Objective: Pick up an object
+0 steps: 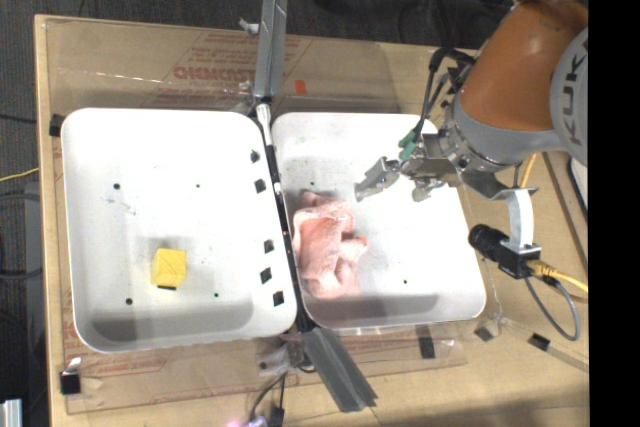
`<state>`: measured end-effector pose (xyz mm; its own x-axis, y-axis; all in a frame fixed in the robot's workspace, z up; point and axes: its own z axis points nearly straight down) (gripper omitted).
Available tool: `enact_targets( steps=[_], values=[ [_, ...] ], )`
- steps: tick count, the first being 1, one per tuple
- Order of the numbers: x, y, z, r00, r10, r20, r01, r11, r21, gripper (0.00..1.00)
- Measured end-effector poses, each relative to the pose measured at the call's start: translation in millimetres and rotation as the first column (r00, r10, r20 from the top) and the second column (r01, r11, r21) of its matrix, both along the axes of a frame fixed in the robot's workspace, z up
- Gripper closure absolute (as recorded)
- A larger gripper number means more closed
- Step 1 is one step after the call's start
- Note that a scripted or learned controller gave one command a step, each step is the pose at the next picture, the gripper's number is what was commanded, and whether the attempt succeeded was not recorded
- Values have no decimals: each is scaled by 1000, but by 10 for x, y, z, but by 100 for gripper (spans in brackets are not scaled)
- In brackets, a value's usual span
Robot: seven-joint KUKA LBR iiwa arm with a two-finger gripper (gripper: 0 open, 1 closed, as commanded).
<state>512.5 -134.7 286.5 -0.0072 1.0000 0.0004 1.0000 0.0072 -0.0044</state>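
Left bin [100, 145]: held a yellow block [169, 268].
Right bin [440, 265]: held a pink cloth [328, 248].
Gripper [375, 180]: above right bin, grasp state undeterminable.

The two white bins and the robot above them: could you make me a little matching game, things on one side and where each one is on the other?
Things:
1. yellow block
2. pink cloth
3. gripper
4. grey divider bar

Places:
A. crumpled in the right bin, against its left wall
B. running between the two bins and sticking out past their far edge
C. lying in the left bin, toward its near side
D. hanging over the right bin, above and to the right of the cloth

Pairs: 1-C, 2-A, 3-D, 4-B
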Motion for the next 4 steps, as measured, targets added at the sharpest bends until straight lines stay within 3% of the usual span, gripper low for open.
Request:
enact_targets(
  steps=[1,2,3,4],
  values=[
    [226,1,-1201,991,136,0,-136,991,0,0],
    [527,-43,-1953,994,113,2,-113,994,0,0],
    [527,-51,-1856,993,117,0,-117,993,-1,100],
    [387,161,-1600,997,-79,0,79,997,0,100]
  ],
)
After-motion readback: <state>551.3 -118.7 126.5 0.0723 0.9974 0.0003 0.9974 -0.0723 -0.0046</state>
